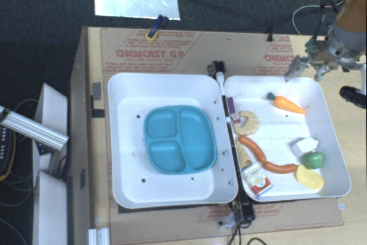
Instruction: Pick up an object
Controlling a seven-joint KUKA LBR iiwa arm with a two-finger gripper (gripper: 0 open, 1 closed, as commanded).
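Camera view shows the tool (309, 69) open and holding nothing at two o'clock, just past the right bin (330, 123), near the toy carrot (287, 104) lying inside.

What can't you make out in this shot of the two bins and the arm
- Arm: cut off by the camera view's top right corner.
- Gripper: fingers too small and blurred to judge.
- Carton: label too small to read.
- White block: partly covered by the green piece.

Glossy white plastic bins (166, 82), smooth blue plastic tray (179, 139), printed cardboard bench (150, 51)
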